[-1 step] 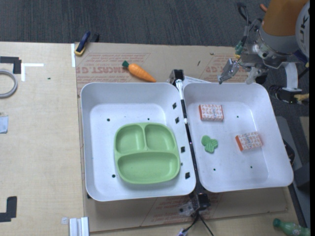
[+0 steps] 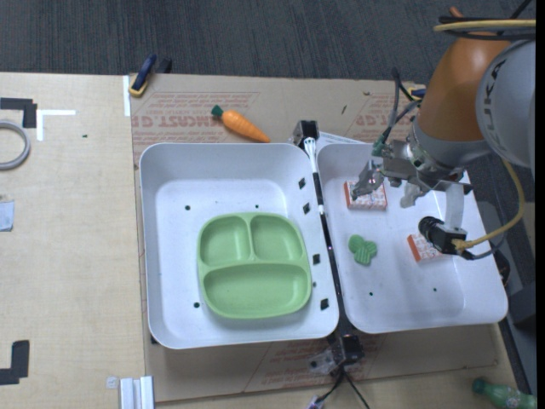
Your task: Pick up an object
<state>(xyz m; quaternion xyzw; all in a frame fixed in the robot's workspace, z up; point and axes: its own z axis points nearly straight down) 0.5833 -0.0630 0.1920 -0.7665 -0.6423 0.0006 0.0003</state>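
Observation:
My gripper (image 2: pixel 389 187) hangs over the back of the right bin (image 2: pixel 477 309) with its two grey fingers spread apart and nothing between them. Its left finger (image 2: pixel 368 180) is right above a small red-and-white block (image 2: pixel 368 198). A second red-and-white block (image 2: pixel 421 248) lies further right, partly under a black cable fitting. A small green leafy toy (image 2: pixel 364 250) rests near the bin's middle left. The orange band and grey arm reach in from the upper right.
The left bin (image 2: pixel 162 228) holds a green divided plate (image 2: pixel 253 265). A toy carrot (image 2: pixel 241 123) lies on the cardboard behind the bins. A yellow cable loops from the arm down past the right bin's right side.

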